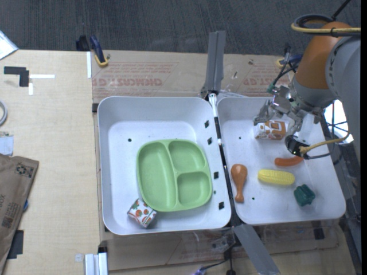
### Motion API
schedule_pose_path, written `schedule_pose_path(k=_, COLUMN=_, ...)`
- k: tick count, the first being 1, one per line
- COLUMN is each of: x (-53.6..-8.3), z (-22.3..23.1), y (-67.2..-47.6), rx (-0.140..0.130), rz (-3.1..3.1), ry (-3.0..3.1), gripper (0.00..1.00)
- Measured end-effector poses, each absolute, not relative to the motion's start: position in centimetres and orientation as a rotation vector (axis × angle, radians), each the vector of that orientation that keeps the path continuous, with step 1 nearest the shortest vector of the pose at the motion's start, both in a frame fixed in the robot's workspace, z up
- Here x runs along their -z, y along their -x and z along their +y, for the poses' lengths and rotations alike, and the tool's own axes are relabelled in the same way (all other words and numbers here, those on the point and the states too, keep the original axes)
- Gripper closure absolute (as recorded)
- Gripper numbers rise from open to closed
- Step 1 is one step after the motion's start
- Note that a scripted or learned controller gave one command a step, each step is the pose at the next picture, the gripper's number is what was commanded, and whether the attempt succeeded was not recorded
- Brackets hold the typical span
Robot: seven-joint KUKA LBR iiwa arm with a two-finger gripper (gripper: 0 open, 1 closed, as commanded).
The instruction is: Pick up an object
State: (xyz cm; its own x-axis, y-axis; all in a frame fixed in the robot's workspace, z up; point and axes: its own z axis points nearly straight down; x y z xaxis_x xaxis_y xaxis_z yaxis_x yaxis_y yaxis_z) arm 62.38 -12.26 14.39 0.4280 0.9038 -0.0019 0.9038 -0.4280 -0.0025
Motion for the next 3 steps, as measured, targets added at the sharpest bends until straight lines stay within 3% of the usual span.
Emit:
schedule_pose_path(k=1, x=-11.1, z=-15.6, y=-65.3, rx=0.026, rz=-1.897, ry=2.532, gripper=0.0)
schedule_pose_path(k=2, x=-12.6, z=-15.2, y=-65.8, rx=0.047, rz=-1.911, ry=2.533, gripper=1.0)
schedule_pose_path(k=3, x=-12.4, z=-19.0, y=-65.0, rx=0.029, rz=-2.367, ry=2.11, gripper=1.0)
